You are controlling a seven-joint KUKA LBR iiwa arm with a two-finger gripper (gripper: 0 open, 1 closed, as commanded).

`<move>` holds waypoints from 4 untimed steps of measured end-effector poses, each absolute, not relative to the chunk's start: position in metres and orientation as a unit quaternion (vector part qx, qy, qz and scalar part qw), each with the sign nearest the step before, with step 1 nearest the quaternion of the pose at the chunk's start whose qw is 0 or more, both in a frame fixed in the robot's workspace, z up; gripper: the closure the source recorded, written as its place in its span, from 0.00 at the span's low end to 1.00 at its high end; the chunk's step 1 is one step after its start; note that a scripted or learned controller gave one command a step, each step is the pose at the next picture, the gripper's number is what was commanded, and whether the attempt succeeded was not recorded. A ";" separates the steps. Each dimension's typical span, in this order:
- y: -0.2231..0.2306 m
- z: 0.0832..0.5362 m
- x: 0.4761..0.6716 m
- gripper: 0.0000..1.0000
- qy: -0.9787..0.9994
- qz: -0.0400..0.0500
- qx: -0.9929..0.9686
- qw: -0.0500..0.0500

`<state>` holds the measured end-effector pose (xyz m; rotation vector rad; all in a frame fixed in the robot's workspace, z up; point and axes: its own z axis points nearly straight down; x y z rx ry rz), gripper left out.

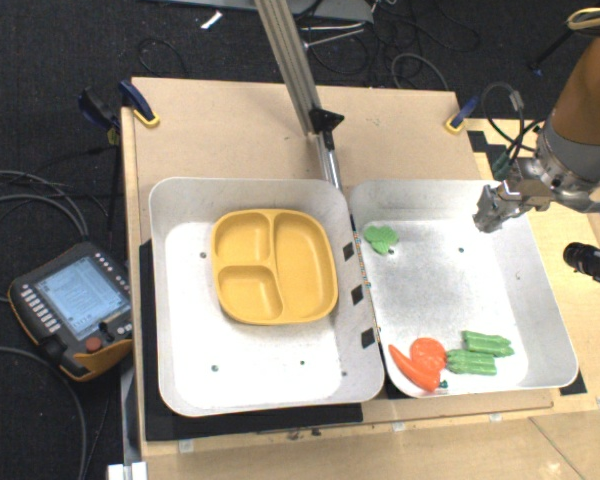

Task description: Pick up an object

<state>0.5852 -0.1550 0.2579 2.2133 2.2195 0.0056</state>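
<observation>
The arm's gripper (490, 211) hangs over the top right edge of the right bin (450, 288). I cannot tell how it is set, and nothing shows in it.

A small green toy (381, 238) lies near the right bin's left wall, up high. A red tomato (427, 352), an orange carrot (410, 368) and two green pea pods (480, 354) sit bunched at the bottom edge. The middle of that bin is bare, with lots of room.

The left bin (180, 368) holds a yellow plate (275, 266) with three parts, with bare floor all round it. The tan worktop (230, 128) shows behind both bins.
</observation>
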 end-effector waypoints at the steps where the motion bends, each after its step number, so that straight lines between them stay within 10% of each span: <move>1: -0.107 0.248 0.579 1.00 0.710 0.000 0.705 -0.001; 4: 0.057 0.243 0.542 1.00 0.710 0.000 0.704 -0.001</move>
